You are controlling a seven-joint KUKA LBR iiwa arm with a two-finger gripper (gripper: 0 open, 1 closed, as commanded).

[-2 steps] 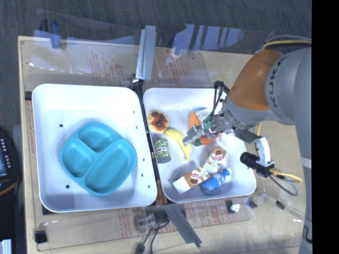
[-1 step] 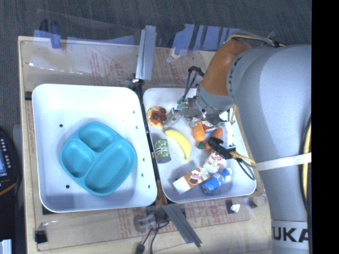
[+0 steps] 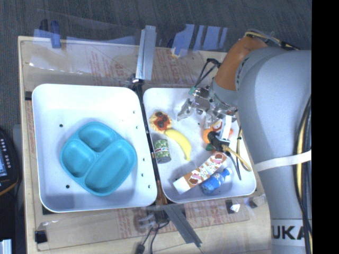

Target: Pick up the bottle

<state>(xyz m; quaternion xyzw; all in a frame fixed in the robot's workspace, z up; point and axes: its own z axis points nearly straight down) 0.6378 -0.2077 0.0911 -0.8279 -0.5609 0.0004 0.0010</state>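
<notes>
Pick not done. Bottle (image 3: 215, 182) lies on its side, lower right of the right bin (image 3: 175, 194), beside the long carton (image 3: 200, 171). Hand (image 3: 204, 109) sits up-frame, well apart from it, holding nothing; fingers' state: can't tell.

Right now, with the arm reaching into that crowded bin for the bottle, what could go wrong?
The bottle lies at the right bin's near edge, touching the long carton, so a grab may catch the carton too. The gripper sits at the far end, with an orange item in between that it might knock.
</notes>
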